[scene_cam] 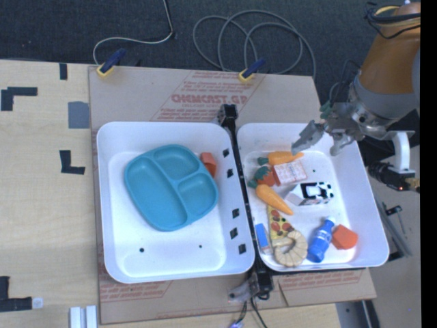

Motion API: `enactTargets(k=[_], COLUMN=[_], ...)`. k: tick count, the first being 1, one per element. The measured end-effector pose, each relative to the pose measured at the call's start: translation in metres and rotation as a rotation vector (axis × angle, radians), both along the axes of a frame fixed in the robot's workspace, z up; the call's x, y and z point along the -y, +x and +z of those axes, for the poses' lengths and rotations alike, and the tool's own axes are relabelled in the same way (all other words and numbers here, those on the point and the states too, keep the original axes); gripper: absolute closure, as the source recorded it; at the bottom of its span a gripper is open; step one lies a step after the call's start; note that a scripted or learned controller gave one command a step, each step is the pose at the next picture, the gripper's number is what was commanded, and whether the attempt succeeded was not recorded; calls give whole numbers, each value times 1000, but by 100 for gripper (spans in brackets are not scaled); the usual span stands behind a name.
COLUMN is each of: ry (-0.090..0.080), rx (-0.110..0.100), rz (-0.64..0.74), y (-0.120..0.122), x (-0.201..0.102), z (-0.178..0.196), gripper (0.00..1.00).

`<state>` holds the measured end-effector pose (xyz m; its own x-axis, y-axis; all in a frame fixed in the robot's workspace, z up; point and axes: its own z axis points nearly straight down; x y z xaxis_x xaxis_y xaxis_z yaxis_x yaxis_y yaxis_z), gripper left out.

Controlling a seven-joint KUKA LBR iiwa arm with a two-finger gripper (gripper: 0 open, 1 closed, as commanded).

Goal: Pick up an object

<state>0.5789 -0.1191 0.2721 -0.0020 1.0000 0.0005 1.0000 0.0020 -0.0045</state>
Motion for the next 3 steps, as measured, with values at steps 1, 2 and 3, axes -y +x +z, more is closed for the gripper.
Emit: enactTargets(k=[1,2,3], ry=[0,-4,-9], rx=[-3,7,15], rz=[0,-2,-2], y=[33,32,35], x=[-19,-21,-20], z=[-105,-179,-169], gripper=[0,0,100])
